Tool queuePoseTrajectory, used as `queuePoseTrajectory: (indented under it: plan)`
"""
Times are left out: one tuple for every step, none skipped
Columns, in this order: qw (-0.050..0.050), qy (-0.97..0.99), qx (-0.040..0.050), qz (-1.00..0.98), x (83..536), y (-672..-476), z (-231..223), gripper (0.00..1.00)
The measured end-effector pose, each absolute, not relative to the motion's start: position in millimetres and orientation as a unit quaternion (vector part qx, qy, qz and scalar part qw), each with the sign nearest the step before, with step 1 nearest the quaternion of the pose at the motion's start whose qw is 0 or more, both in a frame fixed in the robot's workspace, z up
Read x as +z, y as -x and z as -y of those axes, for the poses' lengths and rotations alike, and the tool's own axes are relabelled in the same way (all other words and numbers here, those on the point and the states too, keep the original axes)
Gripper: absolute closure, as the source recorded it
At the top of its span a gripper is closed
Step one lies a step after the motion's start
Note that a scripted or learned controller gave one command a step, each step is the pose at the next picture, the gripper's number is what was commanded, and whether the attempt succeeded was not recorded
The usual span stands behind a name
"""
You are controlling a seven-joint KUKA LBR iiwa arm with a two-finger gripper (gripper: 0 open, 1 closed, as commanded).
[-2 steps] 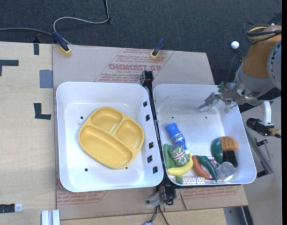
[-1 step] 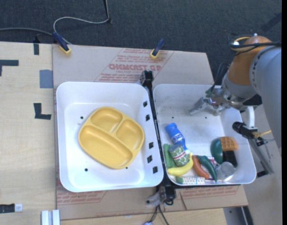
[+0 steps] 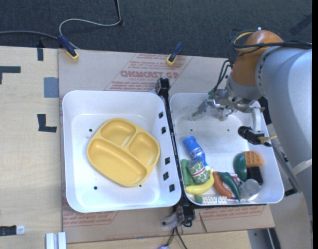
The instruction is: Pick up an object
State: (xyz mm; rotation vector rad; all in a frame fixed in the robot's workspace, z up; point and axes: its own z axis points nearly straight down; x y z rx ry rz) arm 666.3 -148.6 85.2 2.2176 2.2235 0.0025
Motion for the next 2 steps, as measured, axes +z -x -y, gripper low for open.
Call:
queuePoseTrajectory:
  plan:
    - [0.000, -0.706, 0.0001, -0.708, 84.2, -668.3, 95.8, 0.00]
    - [0.000, -0.706, -0.0004, -0.708, 94.2, -668.5, 96.0, 1.00]
